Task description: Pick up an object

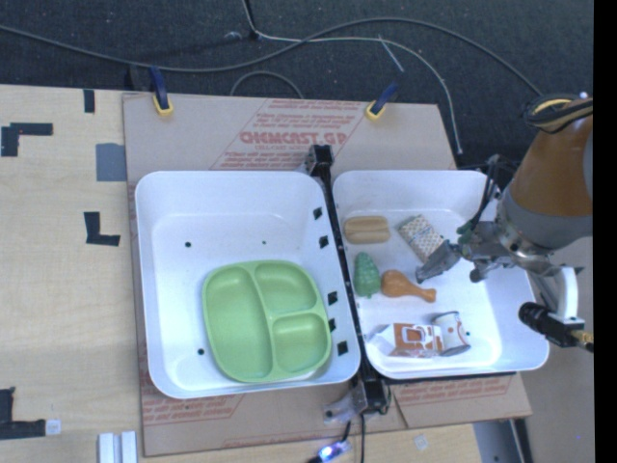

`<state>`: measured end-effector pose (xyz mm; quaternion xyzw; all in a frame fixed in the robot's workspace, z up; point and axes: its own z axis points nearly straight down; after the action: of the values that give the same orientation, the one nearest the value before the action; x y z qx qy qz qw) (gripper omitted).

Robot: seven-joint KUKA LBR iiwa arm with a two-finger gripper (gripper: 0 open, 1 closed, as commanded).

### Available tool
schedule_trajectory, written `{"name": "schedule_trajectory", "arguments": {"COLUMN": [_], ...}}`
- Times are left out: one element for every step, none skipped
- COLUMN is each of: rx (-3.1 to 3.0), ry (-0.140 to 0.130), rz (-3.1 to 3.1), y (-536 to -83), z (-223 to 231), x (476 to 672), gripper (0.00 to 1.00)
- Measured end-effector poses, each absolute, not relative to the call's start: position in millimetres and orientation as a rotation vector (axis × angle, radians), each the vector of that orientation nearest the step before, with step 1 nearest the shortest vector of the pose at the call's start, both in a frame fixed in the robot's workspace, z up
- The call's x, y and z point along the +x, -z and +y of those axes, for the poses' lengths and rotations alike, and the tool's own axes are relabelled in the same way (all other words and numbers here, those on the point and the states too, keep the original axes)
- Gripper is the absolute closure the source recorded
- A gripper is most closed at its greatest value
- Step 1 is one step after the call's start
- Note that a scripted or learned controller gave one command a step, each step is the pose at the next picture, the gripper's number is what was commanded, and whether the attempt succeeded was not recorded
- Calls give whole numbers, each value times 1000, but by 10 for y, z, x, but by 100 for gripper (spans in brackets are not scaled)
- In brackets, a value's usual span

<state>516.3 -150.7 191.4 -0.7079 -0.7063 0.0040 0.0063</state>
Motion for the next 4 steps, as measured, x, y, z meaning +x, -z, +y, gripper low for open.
{"name": "schedule_trajectory", "arguments": {"rx": [-2219, -2216, -2220, -2223], "ry": [-1, -8, -3, -1], "rz": [-2221, -2217, -2223, -2224], "y": [-1977, -1332, -821, -955], "z": [-1506, -1477, -1473, -1480], "x": [5194, 5151, 5148, 5158], "gripper": [0, 0, 0, 100]}}
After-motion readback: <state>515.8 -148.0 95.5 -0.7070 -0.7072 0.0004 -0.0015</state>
